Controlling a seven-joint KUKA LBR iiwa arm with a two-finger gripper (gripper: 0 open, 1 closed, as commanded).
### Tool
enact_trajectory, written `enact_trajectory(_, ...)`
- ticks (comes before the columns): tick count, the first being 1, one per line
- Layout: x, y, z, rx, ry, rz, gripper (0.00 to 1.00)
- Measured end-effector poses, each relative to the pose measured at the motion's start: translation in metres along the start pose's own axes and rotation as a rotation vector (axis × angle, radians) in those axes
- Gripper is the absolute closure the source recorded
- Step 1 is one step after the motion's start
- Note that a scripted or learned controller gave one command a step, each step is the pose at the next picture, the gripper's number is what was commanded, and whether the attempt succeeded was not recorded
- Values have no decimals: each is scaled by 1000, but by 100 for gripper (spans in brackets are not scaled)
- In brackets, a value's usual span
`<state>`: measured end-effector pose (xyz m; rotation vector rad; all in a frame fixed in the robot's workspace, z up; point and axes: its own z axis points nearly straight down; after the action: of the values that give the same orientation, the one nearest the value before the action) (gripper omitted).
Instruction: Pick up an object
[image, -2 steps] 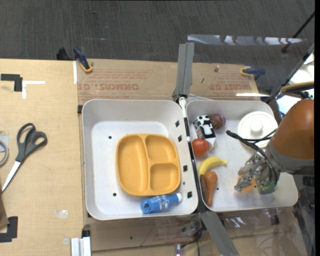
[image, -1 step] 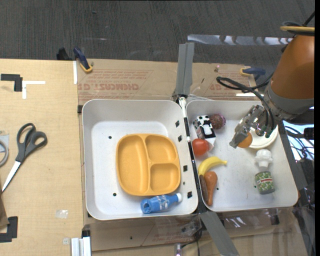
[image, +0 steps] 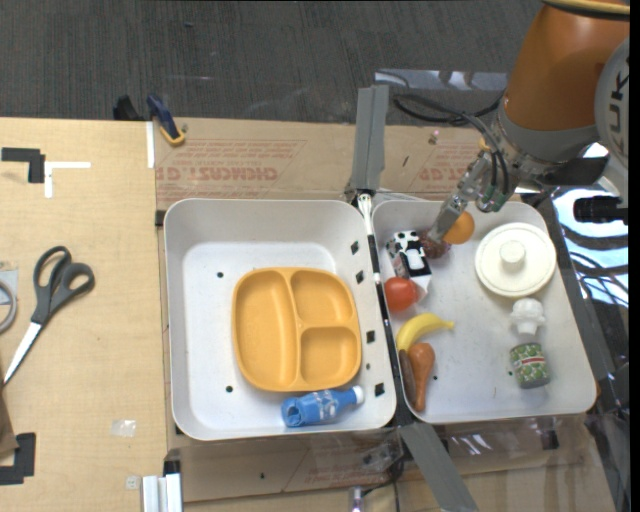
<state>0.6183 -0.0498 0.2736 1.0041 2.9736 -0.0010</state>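
Gripper (image: 447, 222) low over right bin (image: 560, 395), at bin's 11 o'clock; whether it is apart or together cannot be told. Orange ball (image: 460, 229) touching it at 3 o'clock. Tomato (image: 401, 293), banana (image: 424, 329), carrot (image: 420, 372) along bin's 9 o'clock wall. Yellow divided plate (image: 296, 328) in left bin (image: 190, 300), blue bottle (image: 322, 405) at plate's 6 o'clock.

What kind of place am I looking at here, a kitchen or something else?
Probably a robot test bench, not a kitchen: a robot arm reaches over two white bins of toy food such as a banana, with scissors lying on the plywood worktop.
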Motion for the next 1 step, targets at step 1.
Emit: enact_trajectory(1, 27, 3, -16, 2, 2, 334, 100)
